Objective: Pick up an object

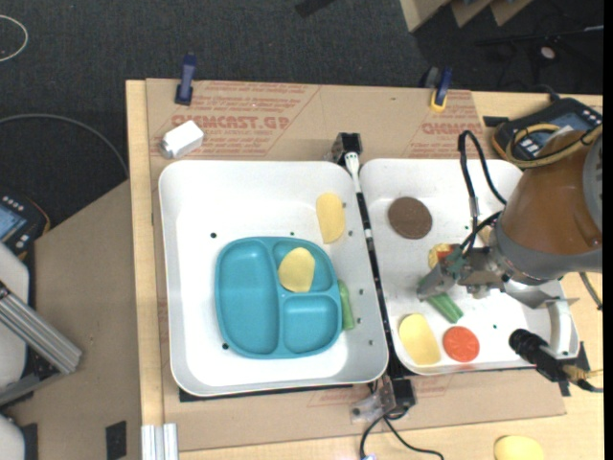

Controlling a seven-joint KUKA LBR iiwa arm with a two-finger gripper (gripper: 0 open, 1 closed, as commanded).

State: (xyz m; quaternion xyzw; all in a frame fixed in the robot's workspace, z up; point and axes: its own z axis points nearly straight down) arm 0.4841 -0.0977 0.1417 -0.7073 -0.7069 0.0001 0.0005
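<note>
Right bin, near edge: a flat red-orange round disc [462, 344] and a pale yellow oval piece [419, 339] are lying side by side close to the rim of the shallow white right bin [383, 182].
Green piece: a small green stick-shaped item [444, 307] is lying tilted just beyond those two, directly beneath the gripper.
Gripper: the two-finger gripper [446, 283] is hovering low over the middle of the right bin; how far apart its fingers are standing cannot be told.
Arm: the grey arm with the orange band [551, 214] is reaching in from the right.
Left bin: the shallow white left bin [192, 218] is holding a teal three-compartment plastic tray [251, 300]; a yellow oval slice [297, 269] is sitting in the tray's far right compartment, and a light green strip [346, 307] is lying against the tray's right side.
Right bin, far part: a brown round disc [411, 218] is lying well apart from the gripper.
Left bin, far right: a pale yellow oblong piece [330, 217] is resting near the divide.
</note>
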